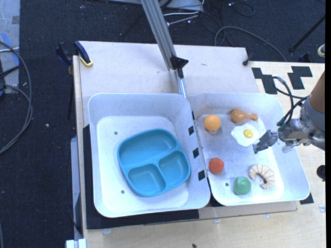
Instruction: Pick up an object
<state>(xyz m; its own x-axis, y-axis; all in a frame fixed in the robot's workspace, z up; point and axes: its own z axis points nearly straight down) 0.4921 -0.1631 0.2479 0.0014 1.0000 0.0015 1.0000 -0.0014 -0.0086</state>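
Egg [245, 134], a flat fried-egg toy, is lying in the right bin [295, 182], nearest the gripper [264, 141], hence the likeliest pick. Gripper is hanging just right of it, nothing between its fingers; whether they are parted cannot be told. Sharing the bin: one drumstick [242, 116], one orange [212, 123], one tomato [216, 165], one green piece [241, 185], one shrimp [262, 175]. One blue tray [153, 161] is sitting in the left bin [103, 112], seemingly waiting for items.

Tray [153, 161] in left bin [103, 112]
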